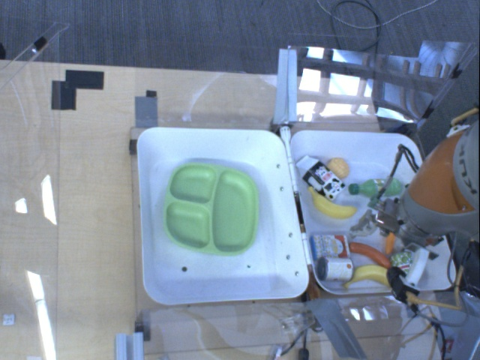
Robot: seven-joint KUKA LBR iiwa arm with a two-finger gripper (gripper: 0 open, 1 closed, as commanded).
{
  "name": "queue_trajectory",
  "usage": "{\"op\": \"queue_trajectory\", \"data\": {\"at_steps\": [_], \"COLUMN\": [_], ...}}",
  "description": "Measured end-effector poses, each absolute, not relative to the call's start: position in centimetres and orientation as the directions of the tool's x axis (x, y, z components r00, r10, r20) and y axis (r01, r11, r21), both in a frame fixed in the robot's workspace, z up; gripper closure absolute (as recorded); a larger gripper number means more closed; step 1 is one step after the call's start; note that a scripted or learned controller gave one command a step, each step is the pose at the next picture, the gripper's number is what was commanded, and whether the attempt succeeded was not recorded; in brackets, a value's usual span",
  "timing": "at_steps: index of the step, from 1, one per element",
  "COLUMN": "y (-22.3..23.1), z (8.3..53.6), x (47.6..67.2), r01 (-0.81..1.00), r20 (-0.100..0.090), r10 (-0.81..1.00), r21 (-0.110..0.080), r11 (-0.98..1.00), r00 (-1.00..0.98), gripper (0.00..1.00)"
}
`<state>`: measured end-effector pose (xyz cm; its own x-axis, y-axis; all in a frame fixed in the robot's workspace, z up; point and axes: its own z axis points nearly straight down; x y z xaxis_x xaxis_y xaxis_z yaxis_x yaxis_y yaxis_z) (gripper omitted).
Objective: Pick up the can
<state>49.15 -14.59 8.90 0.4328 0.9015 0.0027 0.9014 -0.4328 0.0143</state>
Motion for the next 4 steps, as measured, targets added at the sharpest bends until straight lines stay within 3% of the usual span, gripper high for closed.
{"op": "queue_trajectory", "data": {"at_steps": [1, 2, 3, 4], "y": [-18.2, -14.7, -14.2, -9.7], "z": [9.4, 8.9, 18.0, 8.8], "x": [48.8, 49.2, 50.0, 51.6], "r01": [0.887, 0.559, 0.289, 0.207], "r20": [0.001, 0.010, 0.000, 0.010], "r10": [0.887, 0.559, 0.289, 0.207], "r21": [0.003, 0.012, 0.001, 0.004], "r11": [-0.462, -0.829, -0.957, -0.978], "r00": [0.462, 0.829, 0.957, 0.978], "gripper": [0.00, 0.00, 0.00, 0.00]}}
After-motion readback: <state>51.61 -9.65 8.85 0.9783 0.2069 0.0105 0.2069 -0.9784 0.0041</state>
